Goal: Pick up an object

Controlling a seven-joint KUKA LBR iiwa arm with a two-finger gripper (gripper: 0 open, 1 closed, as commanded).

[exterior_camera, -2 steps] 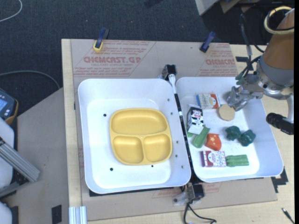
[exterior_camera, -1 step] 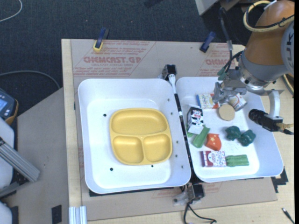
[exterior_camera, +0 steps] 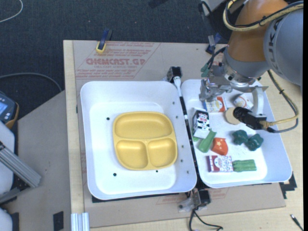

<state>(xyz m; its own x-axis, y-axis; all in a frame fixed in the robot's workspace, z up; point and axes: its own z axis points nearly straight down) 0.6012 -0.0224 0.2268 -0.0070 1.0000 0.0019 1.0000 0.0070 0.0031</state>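
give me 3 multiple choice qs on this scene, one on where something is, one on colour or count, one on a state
1. Where is the yellow divided plate?
A. left bin
B. right bin
C. on the cardboard outside the bins

2. How many compartments does the plate have?
A. two
B. three
C. five

3. Where is the gripper?
A. over the left bin
B. over the far end of the right bin
C. outside both bins

Answers: 1 A, the plate lies in the middle of the left bin. 2 B, one wide section and two smaller ones. 3 B, it hangs above the toys at that bin's far end.
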